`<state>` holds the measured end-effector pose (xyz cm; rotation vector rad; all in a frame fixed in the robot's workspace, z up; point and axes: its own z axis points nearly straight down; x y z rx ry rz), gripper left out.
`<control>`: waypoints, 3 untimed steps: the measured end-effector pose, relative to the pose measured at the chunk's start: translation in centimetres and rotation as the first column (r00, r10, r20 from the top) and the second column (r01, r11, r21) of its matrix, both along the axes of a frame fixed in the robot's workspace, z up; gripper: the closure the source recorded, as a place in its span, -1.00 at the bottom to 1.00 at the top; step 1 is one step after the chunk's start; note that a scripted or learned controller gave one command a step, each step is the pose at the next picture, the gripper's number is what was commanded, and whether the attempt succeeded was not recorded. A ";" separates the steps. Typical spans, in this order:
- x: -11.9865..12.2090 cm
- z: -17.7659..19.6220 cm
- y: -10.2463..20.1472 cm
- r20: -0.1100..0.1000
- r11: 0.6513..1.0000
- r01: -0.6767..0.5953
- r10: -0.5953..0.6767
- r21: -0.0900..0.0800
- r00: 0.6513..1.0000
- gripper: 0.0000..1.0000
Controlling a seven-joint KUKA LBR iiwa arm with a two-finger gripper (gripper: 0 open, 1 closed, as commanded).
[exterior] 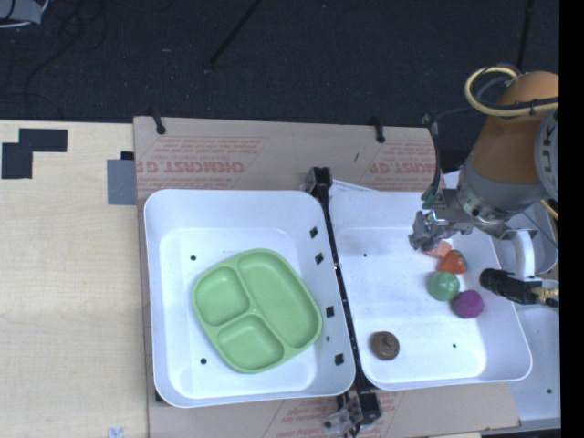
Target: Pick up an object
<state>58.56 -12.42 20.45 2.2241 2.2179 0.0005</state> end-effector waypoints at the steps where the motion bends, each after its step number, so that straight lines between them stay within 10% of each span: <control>1: 0.0 3.4 -0.1 0.000 1.000 -0.003 0.003 0.000 1.000 1.00; 3: 0.6 3.1 11.3 -0.005 1.000 -0.007 0.007 0.003 1.000 1.00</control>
